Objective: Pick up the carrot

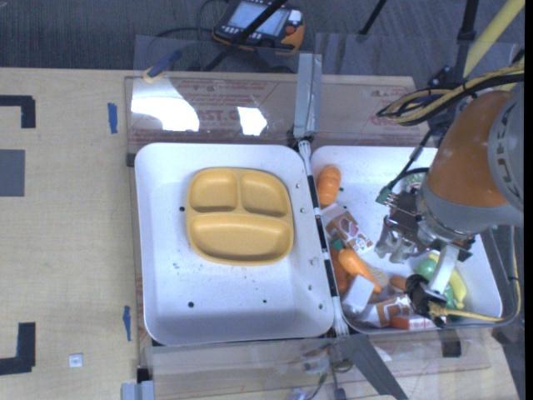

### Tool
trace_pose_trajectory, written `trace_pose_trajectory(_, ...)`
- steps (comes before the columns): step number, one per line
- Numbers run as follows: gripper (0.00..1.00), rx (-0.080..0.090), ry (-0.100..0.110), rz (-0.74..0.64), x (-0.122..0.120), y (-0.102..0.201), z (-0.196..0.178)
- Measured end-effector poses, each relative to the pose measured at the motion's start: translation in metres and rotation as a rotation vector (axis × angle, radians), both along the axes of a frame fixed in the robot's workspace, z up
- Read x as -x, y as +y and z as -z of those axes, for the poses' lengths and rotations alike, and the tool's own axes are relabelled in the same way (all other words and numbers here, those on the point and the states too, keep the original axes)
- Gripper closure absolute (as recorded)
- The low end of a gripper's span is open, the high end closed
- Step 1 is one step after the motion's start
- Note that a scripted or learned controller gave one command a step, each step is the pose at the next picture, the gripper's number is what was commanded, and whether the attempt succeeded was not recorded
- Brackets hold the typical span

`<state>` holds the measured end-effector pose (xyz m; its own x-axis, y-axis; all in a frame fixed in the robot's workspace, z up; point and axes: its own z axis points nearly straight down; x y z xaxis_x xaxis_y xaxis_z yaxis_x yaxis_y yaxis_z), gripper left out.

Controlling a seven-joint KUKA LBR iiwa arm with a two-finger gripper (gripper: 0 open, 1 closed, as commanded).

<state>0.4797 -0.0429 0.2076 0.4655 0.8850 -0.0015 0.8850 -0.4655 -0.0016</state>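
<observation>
The carrot (356, 264) lies in the right bin (364, 163), close to the wall it shares with the left bin (158, 248), among a clutter of small packets and toy foods. A second orange piece (329, 183) sits further back along that same wall, toward the bench's far edge. The pincer (398, 244) hangs over the middle of the right bin, just beside the carrot on its right, but whether it is released or clenched cannot be told from this angle. Nothing is visibly gripped, so the pick appears not yet done: closing on the carrot and lifting it remain.
</observation>
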Motion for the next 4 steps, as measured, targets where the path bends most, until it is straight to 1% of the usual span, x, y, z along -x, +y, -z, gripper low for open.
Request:
trace_pose_trajectory(1, 1.00, 0.000, 0.000, 0.030, 0.001, -0.024, 0.002)
trace_pose_trajectory(2, 1.00, -0.003, 0.004, 0.089, 0.001, 0.017, 0.018)
trace_pose_trajectory(3, 1.00, 0.000, -0.001, 0.080, 0.000, 0.020, 0.007)
trace_pose_trajectory(4, 1.00, -0.002, 0.002, -0.091, 0.000, 0.023, 0.005)
